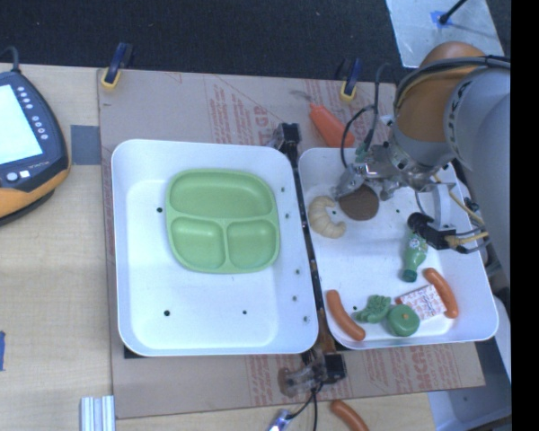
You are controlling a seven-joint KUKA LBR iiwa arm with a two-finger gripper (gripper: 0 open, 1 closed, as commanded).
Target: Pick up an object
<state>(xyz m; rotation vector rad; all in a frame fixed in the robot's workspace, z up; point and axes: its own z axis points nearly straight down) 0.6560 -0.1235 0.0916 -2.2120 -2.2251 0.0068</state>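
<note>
My gripper [363, 180] hangs over the back left part of the right bin [472, 330], reaching in from the right. Directly under and in front of it is a brown rounded object [361, 205], partly covered by the gripper. A beige croissant-shaped piece [326, 216] lies just left of the brown object. Further forward are a green bottle [414, 255], two orange-red sausages [345, 314] [440, 292], a green broccoli piece [373, 309], a green round object [402, 321] and a red-and-white packet [421, 302].
The left bin [139, 321] holds a green divided plate [223, 220]. An orange carrot [328, 126] lies on the cardboard behind the right bin. A tablet pendant [13, 142] sits at the far left. Cables hang around the wrist.
</note>
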